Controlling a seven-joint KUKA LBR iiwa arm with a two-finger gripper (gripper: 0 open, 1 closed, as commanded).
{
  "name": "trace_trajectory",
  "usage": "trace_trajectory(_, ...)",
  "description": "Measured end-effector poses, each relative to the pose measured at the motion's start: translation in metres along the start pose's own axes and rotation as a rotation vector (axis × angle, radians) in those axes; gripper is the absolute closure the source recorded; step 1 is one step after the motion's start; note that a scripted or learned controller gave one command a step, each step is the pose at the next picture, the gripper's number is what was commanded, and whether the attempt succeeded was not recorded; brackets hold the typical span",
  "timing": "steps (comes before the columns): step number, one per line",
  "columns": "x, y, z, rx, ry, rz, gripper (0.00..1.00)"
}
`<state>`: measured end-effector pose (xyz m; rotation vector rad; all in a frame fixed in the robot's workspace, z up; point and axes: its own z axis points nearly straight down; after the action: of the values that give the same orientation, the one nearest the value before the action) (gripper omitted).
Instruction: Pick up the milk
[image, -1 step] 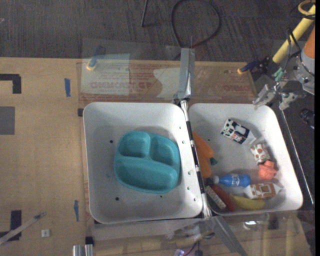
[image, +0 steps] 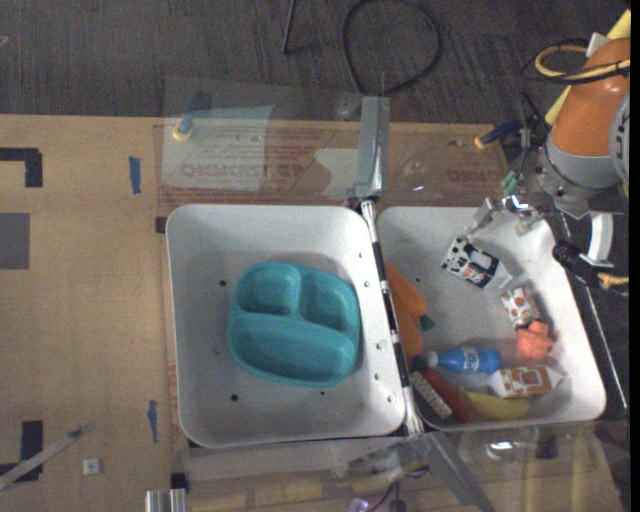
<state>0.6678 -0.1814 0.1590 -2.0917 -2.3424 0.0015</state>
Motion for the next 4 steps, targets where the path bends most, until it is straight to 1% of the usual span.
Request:
trace_trajectory(1, 0.018, 0.007, 0.041, -0.029, -0.011, -0.194, 0.0)
trace_trajectory(2, 0.012, 0.009, 0.045, -0.021, -0.01, -0.307, 0.0)
trace_trajectory(3, 0.035, -0.012, 0.07, -0.008, -0.005, -0.448, 0.0)
trace_trajectory(4, 0.033, -0.011, 0.058, -0.014, -0.008, -0.443, 1.0)
